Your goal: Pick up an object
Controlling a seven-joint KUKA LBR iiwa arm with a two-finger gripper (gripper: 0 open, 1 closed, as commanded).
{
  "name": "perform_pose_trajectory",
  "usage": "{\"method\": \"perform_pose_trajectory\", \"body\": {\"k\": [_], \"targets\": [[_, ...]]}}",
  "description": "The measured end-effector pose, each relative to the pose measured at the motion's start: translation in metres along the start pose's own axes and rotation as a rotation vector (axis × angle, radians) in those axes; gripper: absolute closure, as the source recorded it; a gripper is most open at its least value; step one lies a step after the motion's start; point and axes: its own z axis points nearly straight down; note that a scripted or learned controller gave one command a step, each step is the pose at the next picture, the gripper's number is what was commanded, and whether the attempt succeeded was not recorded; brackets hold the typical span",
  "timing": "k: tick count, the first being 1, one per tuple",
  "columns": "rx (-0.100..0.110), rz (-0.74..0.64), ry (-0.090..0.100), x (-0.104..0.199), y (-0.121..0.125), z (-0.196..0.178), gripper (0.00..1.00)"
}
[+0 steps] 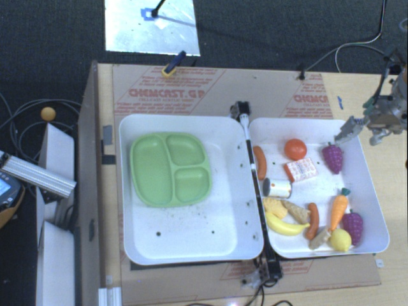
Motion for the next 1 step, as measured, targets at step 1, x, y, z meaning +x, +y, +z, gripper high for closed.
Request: {"method": "perform_pose_trajectory", "body": {"k": [1], "targets": [[0.004,-0.001,0.002,0.0524,0.0559,0.1007,0.0]]}}
